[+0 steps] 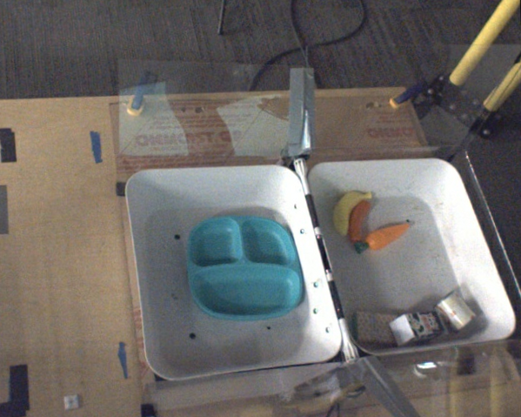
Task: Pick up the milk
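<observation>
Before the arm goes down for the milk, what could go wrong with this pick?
1. The milk carton lies flat against the near wall of the right bin, so the wall may block one side of the grasp.
2. A small silver object sits right beside the carton and a flat dark packet lies on its other side; either could be pushed or grabbed instead.

Teal tray (243,267), orange carrot (386,236), yellow banana (348,209) — white bins (151,279).
</observation>
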Robot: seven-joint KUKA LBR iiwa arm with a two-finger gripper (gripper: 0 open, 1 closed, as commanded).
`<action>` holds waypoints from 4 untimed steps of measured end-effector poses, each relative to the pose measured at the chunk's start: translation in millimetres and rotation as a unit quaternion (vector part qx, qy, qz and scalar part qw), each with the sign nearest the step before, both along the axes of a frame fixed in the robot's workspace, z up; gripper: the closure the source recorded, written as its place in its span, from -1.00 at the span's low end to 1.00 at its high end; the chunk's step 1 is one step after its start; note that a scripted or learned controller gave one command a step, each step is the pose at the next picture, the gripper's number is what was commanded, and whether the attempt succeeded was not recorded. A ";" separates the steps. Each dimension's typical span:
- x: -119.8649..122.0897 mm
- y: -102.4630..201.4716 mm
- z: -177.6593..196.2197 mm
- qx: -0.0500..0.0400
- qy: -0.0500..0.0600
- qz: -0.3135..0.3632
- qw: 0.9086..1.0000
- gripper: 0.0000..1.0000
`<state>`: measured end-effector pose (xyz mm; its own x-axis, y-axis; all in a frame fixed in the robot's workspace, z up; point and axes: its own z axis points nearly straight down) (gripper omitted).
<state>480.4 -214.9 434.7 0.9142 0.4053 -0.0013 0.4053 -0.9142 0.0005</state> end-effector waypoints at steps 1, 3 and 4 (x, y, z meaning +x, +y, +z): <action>26.2 -7.4 -150.4 0.001 0.001 -0.098 0.995 1.00; -1.4 -8.8 -182.3 0.001 0.001 -0.109 0.994 1.00; -0.1 -7.6 -15.5 0.001 0.000 -0.067 0.998 1.00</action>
